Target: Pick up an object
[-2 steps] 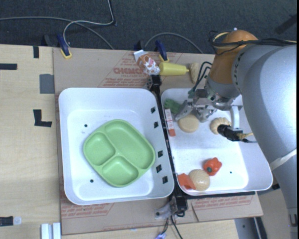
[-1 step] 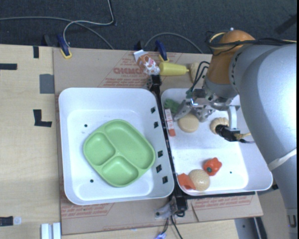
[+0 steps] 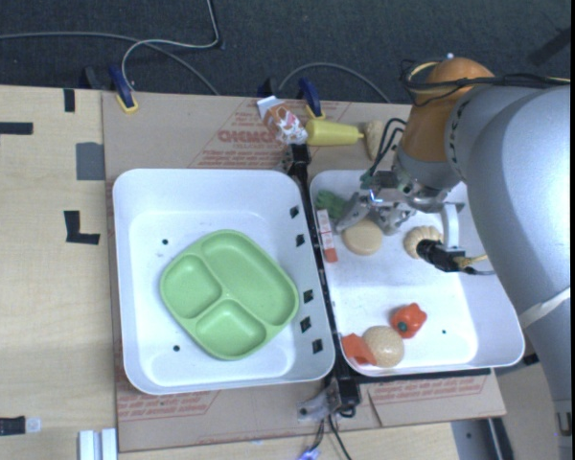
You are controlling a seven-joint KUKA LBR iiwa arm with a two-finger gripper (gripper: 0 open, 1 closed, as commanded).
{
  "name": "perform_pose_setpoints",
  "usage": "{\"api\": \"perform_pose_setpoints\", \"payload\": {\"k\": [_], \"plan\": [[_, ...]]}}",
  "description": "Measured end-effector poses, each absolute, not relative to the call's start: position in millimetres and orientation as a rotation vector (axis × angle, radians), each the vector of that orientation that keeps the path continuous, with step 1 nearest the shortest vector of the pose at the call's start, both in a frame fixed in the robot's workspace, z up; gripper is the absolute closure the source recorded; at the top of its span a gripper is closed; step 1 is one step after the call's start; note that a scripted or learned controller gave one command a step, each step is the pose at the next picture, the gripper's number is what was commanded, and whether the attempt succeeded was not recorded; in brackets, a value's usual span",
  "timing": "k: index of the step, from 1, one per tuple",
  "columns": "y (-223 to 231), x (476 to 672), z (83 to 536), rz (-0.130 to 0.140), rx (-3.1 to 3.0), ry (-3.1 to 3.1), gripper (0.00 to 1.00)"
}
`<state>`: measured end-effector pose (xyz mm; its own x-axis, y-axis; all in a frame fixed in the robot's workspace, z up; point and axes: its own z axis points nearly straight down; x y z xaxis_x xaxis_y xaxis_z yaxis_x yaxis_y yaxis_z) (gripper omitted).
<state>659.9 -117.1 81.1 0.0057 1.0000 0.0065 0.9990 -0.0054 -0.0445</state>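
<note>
Pale tan, rounded bun-like object [image 3: 362,239] lies in the right white bin [image 3: 460,353], near its far end; taken here as the likely target. Gripper [image 3: 379,206] sits just above it, at its far edge, and whether it is gripping anything I cannot tell. Nothing is seen held. Near the bun: a green item [image 3: 332,202] beyond it, another tan piece [image 3: 423,239] to its right. A red pepper-shaped toy [image 3: 409,319] lies well nearer the camera. Clutter is probably why the approach comes from above.

Green divided plate [image 3: 229,294] in left bin [image 3: 139,199]
</note>
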Motion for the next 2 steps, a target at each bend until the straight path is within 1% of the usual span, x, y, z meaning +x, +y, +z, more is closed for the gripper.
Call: {"api": "perform_pose_setpoints", "payload": {"k": [1, 2], "plan": [[-106.0, 655.3, 82.6, 0.036, -2.218, -2.202, 0.0], [-111.5, 660.1, 81.5, 0.042, -2.203, -2.19, 0.0]]}}
